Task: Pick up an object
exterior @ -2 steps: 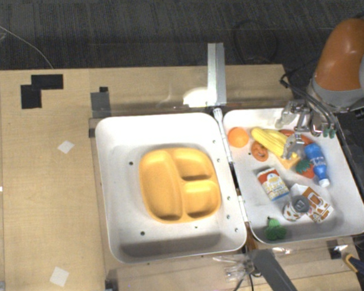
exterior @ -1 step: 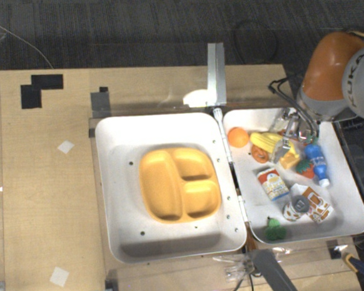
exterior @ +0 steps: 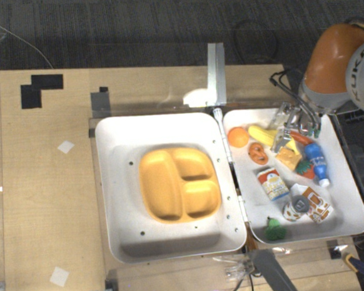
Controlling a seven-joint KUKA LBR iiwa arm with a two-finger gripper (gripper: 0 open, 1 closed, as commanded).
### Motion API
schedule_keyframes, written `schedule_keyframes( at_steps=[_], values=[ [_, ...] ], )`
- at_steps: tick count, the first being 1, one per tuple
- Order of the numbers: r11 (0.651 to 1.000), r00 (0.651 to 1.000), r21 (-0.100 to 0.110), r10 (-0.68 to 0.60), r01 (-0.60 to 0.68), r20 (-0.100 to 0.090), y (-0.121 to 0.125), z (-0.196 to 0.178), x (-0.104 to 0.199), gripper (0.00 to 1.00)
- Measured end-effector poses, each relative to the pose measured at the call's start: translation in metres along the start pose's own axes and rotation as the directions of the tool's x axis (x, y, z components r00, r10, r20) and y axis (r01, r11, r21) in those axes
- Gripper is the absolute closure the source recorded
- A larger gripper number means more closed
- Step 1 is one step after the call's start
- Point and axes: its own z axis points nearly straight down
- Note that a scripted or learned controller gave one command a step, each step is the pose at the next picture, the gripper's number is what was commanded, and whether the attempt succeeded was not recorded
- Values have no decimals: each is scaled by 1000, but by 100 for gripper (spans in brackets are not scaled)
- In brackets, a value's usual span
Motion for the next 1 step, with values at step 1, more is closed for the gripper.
schedule_keyframes(
  at_steps=[1],
  values=[
    [994, 994, 1, 109, -109, -9, 32, -84, 43, 100]
  ],
)
